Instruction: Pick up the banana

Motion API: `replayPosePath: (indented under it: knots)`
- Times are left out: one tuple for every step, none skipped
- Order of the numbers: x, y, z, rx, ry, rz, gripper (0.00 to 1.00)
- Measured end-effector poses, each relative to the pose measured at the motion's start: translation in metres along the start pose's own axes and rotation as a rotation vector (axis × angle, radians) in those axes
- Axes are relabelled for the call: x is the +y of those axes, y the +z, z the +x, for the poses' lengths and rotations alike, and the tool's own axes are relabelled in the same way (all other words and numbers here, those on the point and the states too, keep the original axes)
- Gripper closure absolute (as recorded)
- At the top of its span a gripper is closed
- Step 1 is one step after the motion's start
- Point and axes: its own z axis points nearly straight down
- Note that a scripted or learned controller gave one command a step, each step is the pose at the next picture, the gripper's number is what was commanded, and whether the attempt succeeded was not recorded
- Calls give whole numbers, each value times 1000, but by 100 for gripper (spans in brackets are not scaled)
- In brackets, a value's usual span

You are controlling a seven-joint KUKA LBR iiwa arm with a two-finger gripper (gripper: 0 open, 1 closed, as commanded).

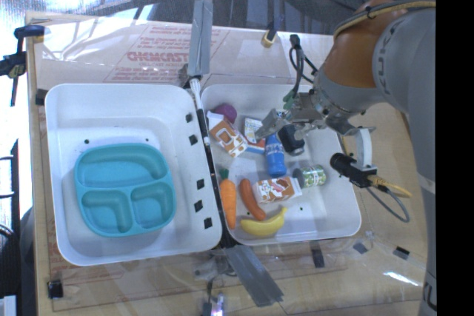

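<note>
Over on the left, one white bin (59, 159) holds a single teal divided tray (124, 187) with three compartments, lying flat and on its own. Next to it, across the hinged divider, the second white bin (348, 222) carries all the clutter, and I count it out like this: one purple round thing (224, 113) at the far corner, one small orange-and-white carton (227, 138) below it, one carrot (228, 202) lying along the divider side, one reddish sausage-like piece (250, 199) beside the carrot, one flat snack box (277, 190), one blue can (274, 156), one small green tin (314, 177), and one banana (264, 224). That banana lies at the near edge of the right bin, curved, its inner bend just under the sausage piece and the snack box, touching or nearly so. Further right, the gripper (290, 135) hangs over the far middle of that bin, close to the blue can and well apart from the banana; whether its jaws are wide or closed I cannot tell from here, and nothing is visibly held. To my eye the job is at the approach stage, nothing picked yet. Next, the arm would need to travel toward the near edge, line up across the banana's middle, and come down without catching the box or the sausage piece.
</note>
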Motion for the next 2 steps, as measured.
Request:
replayPosePath:
  knots:
    - [0,-6,0,2,-5,9,100]
    - [4,7,-4,0,209,0,100]
